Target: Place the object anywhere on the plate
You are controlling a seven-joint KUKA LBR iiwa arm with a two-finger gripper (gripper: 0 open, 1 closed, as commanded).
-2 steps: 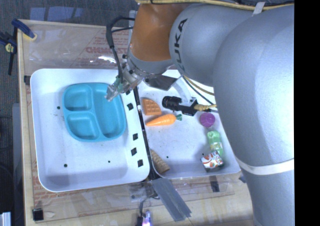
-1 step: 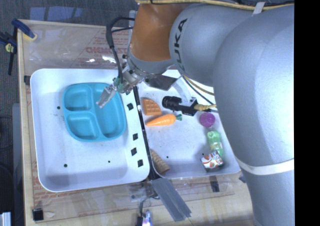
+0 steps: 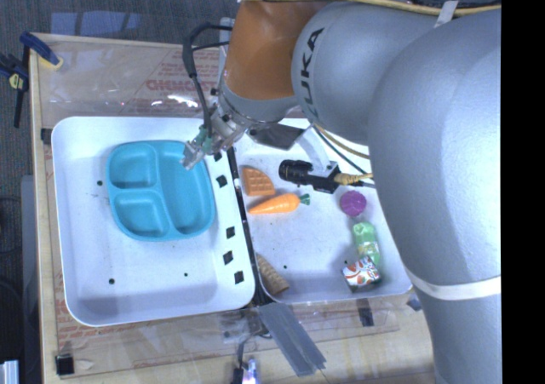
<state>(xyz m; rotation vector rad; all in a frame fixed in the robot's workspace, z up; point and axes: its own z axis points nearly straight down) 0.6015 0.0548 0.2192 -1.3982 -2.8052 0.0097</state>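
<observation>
Hand [image 3: 197,152] hovers at the right rim of the blue divided plate [image 3: 159,191] in my left bin [image 3: 85,289]; I cannot tell its state. Toy carrot [image 3: 274,203] lies in the right bin [image 3: 315,289], touching a waffle piece [image 3: 255,180], apart from the plate.

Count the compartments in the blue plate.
3: one large along the top left of the plate, one at bottom left, one down the right side. None appears hidden.

Two white bins on a wooden bench
Blue clamps [image 3: 34,48] grip the bench's [image 3: 128,348] far-left corner.
</observation>
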